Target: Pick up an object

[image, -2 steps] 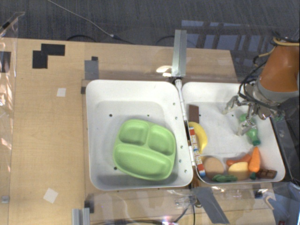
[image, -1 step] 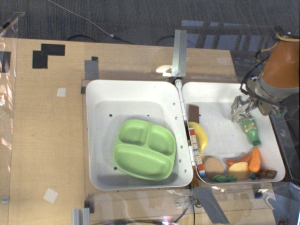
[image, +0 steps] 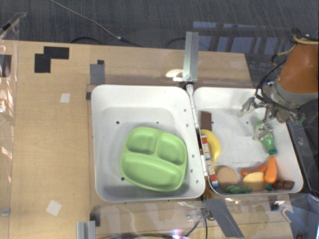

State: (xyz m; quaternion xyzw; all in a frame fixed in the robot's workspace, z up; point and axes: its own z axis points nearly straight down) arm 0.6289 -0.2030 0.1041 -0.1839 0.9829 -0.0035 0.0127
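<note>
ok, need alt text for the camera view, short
A grey arm with an orange band reaches from the right, its gripper over the right bin, above a small green item. That bin's lower edge holds a banana, a carrot and other toy food; the left bin holds a green divided plate.

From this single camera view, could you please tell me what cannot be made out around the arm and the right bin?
- Gripper: too small and blurred in the camera view to tell its finger state.
- Green item beneath it: too small to identify, or to tell whether it is touched.
- Arm: cut off by the view's right edge.
- Dark item in the right bin corner: partly behind the carrot.
</note>
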